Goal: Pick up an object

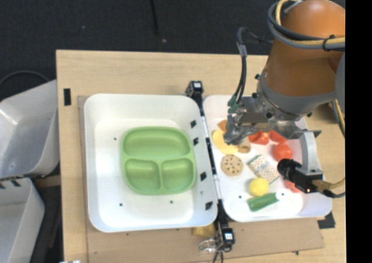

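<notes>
My gripper hangs low over the left part of the right bin, right above a yellow piece and close to a small brown bit. Nothing shows between its fingers. Below it lie a round chocolate-chip cookie, a pale speckled packet, a yellow ball and a green pod. Orange-red pieces sit to the right of the gripper, partly hidden under the wrist.
The left bin holds a green divided plate. A ridge with black clips separates the two bins. The big orange and grey arm covers the right bin's upper right part.
</notes>
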